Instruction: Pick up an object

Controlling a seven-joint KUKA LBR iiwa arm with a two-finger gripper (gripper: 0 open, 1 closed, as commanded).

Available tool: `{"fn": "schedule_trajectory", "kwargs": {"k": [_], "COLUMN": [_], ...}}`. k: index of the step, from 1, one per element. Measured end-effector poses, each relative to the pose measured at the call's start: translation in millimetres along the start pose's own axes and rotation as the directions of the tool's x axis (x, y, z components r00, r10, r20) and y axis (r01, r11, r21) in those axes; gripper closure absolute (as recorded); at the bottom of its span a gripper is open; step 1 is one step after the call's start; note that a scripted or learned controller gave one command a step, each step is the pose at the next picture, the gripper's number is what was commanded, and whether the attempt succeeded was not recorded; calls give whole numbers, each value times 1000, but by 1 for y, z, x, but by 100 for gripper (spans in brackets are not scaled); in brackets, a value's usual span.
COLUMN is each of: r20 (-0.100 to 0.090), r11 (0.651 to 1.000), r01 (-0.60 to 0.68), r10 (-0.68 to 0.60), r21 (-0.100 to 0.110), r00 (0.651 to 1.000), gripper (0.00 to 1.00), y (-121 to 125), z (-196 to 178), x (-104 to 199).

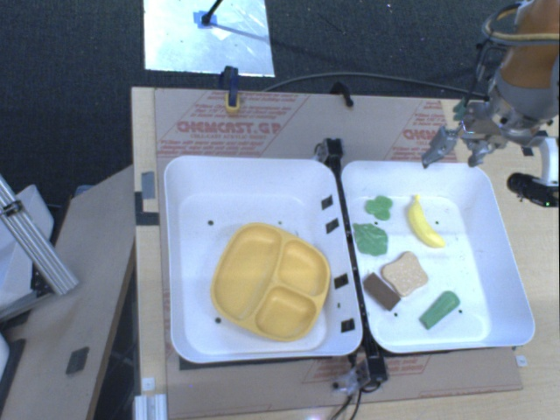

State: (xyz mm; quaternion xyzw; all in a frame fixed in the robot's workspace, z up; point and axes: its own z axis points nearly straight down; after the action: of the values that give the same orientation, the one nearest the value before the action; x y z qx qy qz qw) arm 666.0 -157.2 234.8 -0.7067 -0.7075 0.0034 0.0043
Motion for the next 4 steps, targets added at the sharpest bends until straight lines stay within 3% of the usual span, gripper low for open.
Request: {"fn": "schedule_trajectory", "kwargs": {"k": [1, 4], "r20": [2, 1], "r11": [1000, 1000], "r01": [2, 2], "r10": [-2, -2], "r21": [-12, -10], "r00": [1000, 1000], "gripper": [0, 0], "y": [2, -12], "z": [-9, 146], "x": [0, 0]}}
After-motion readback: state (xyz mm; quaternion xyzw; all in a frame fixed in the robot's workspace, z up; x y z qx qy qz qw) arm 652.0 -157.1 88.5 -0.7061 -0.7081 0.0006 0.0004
